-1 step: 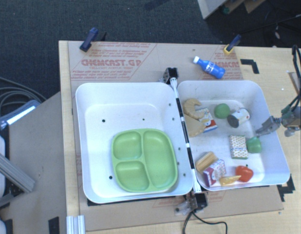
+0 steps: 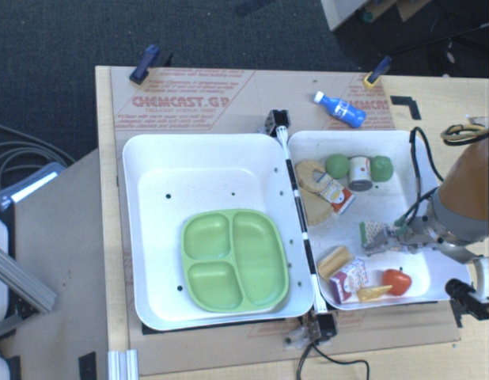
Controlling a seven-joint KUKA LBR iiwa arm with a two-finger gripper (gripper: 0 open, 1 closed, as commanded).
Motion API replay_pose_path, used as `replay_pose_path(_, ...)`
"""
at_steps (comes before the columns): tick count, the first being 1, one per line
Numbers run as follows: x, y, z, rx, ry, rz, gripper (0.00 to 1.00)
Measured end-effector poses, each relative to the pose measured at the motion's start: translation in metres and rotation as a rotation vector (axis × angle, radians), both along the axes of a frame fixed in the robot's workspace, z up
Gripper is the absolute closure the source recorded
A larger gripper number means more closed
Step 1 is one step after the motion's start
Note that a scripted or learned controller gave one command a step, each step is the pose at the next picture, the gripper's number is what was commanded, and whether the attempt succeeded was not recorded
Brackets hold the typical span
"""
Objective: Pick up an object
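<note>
A grey arm [image 2: 464, 212] with an orange band reaches in from the right over the right-hand of two shallow white bins on a desk [image 2: 110, 236], its end effector [image 2: 379, 240] low inside that bin [image 2: 308, 145] near the middle; whether it is wide or narrow cannot be told from this angle, and nothing is seen gripped in it. The right bin carries a scatter of small play-food items: two green balls [image 2: 337, 165] and [image 2: 381, 167] flanking a small tin can [image 2: 360, 172] along the far side, a tan flat piece [image 2: 309, 176] with an orange-and-white packet [image 2: 339, 199] lying against it, and, nearer the camera, a bread-like wedge [image 2: 334, 260], a red-and-white wrapper [image 2: 354, 279], a yellow strip [image 2: 374, 293] and a red tomato [image 2: 396, 282] close together by the front wall. The end effector sits between these two groups, apart from the tomato and just above the wrapper. The left bin [image 2: 149, 165] holds a light green divided tray [image 2: 234, 259] with three compartments, lying flat towards the front. Beyond the bins, a blue-and-white bottle [image 2: 339, 109] lies on its side on the printed board, with a blue clamp [image 2: 144, 64] at the far left corner and a yellow-and-blue clamp [image 2: 377, 71] at the far right.
</note>
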State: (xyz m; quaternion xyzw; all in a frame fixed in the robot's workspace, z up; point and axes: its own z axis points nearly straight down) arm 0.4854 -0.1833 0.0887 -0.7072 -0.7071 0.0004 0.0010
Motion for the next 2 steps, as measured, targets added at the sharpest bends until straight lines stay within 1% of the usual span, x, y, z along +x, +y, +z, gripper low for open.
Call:
replay_pose_path(1, 0.0427, 0.0500, -0.0043, -0.001, -0.004, 0.003, 0.00)
replay_pose_path(2, 0.0425, 0.0489, 0.0054, -0.003, -0.005, 0.001, 1.00)
